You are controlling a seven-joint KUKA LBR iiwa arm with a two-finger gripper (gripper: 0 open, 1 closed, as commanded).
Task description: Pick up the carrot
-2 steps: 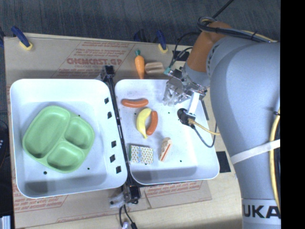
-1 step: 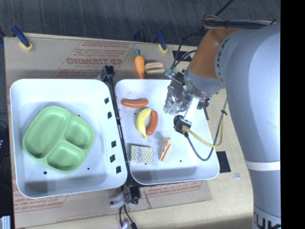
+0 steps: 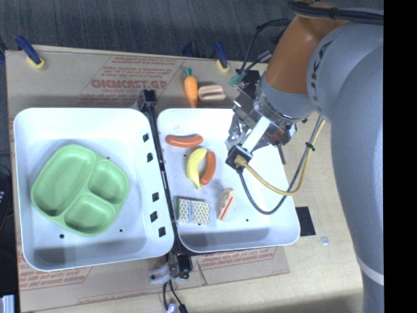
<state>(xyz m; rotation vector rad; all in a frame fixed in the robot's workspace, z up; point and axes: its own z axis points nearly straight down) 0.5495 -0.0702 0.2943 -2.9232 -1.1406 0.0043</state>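
Fingers of the two-finger gripper [image 3: 239, 130] hover over the right shallow white bin [image 3: 264, 222]; their gap cannot be told. The small orange plastic carrot with green top [image 3: 190, 90] lies on cardboard [image 3: 98, 70] beyond that bin, probably light, stiff and slick; grasp across its thicker upper body

Bench [image 3: 322, 266]: left bin [image 3: 26, 132], right bin [image 3: 264, 230] side by side; carrot [image 3: 190, 90] and bun [image 3: 211, 93] just behind right bin.
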